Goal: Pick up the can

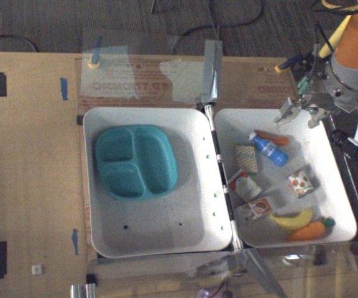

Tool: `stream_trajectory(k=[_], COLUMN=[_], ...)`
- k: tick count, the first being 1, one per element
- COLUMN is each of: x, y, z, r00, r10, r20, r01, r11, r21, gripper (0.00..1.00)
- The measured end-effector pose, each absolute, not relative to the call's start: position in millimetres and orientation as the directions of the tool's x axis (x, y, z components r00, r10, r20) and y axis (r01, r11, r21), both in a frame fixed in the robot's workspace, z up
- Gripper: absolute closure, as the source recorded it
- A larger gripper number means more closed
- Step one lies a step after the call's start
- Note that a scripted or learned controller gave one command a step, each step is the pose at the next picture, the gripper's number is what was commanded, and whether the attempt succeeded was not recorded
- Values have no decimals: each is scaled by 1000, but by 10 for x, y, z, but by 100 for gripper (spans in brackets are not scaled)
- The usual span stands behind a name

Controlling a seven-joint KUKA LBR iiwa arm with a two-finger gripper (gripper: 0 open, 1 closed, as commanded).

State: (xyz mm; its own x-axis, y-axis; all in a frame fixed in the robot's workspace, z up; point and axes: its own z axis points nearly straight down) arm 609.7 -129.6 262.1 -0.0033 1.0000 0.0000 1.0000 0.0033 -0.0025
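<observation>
The arm reaches in from the right, its orange band at the top right corner, and the pincer (301,112) hangs over the far edge of the right bin (344,185), its two fingers spread apart with nothing between them.

The can (300,183), short with a white label printed in red and green, lies on its side toward the right of that bin, well apart from the pincer and nearer to the viewer than it. Far and left of the can lies a blue bottle (270,150) with a white cap, touching or just beside a thin orange carrot-like piece (273,138). A woven tan block (246,158) sits left of the bottle. Two small printed cartons (246,185) lie near the bin's left wall; their labels are too small to read. At the near edge a yellow banana (292,218) rests against an orange carrot (309,230).

The left bin (104,228) holds a teal divided plate (135,161). Both bins stand on the table (30,166).
</observation>
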Motion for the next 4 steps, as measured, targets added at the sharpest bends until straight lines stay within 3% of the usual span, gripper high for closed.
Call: stream_trajectory(k=[1,2,3,4], x=[5565,4917,5601,5585], y=[-2111,-1988,-2112,-2179], z=[1696,872,888,965], r00=[79,121,87,93], r10=[997,993,996,996], r20=[0,-1,10,-1], r01=[997,993,996,996], r11=[-79,-121,-87,-93], r21=[-2,8,10,10], gripper=[0,0,0,100])
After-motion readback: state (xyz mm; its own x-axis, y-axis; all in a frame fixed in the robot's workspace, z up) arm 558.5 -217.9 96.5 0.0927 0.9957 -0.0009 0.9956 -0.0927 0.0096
